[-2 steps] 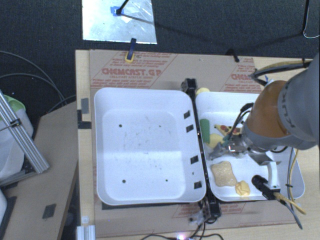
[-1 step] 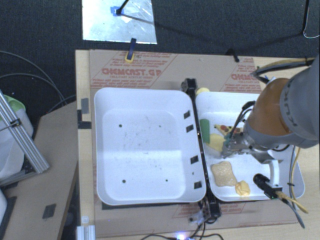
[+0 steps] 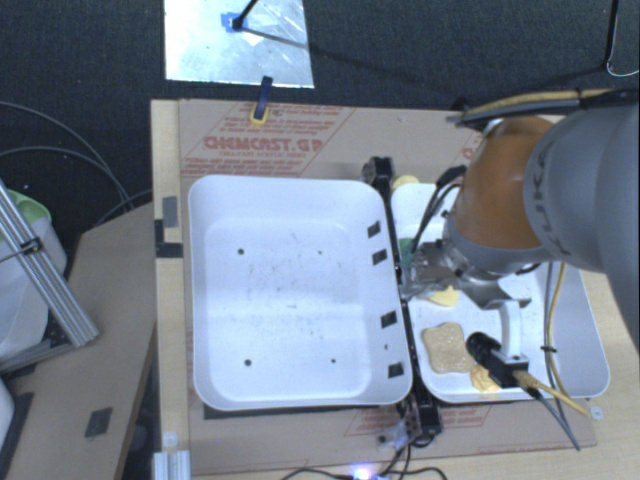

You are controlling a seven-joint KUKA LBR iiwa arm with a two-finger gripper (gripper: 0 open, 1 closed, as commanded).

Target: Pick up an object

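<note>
Camera view, left to right: left bin (image 3: 290, 293), then right bin (image 3: 590, 368) holding a tan sponge (image 3: 447, 347) at 6 o'clock beneath the arm (image 3: 545, 193); claw state I cannot tell.

The left bin (image 3: 290, 293) offers wide open room from above, its white floor bare between the walls. The right bin (image 3: 590, 363) is crowded: the grey arm (image 3: 560, 198) hangs over most of it, and a tan sponge-like piece (image 3: 445, 346) and yellow bits (image 3: 484, 379) lie on the floor near its front.
</note>
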